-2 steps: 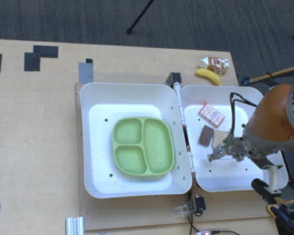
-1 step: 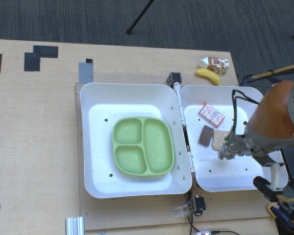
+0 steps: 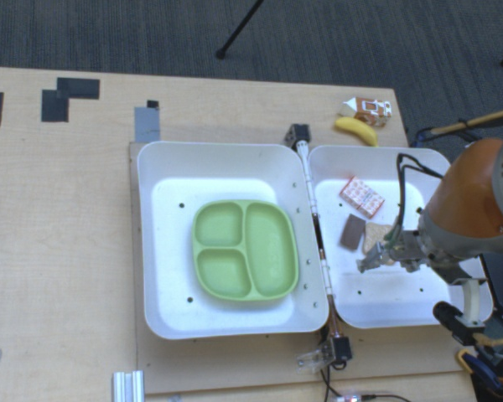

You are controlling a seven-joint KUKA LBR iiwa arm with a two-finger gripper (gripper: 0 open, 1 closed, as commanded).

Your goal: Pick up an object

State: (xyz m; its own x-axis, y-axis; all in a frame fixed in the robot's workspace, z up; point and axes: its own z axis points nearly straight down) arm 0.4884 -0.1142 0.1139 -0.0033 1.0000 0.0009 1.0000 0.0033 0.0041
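White bins sat side by side on a wooden bench. The left bin held a green plate with three parts, lying flat in the middle. The right bin held the small things to pick from. A red and white card lay near the back of that bin. A dark block lay just in front of the card, and a tan block lay right beside the dark block, touching it or nearly so. The grey arm with its orange band reached in from the right and covered the right part of that bin. The gripper was low over the bin floor, just in front of the tan block and very close to it. Its tips were too small and blurry to make out, so how they stood could not be told, and nothing could be seen between them. A black cable looped over the bin beside the arm. Behind the bins, on the bench, lay a yellow banana and a small toy, well away from the gripper.
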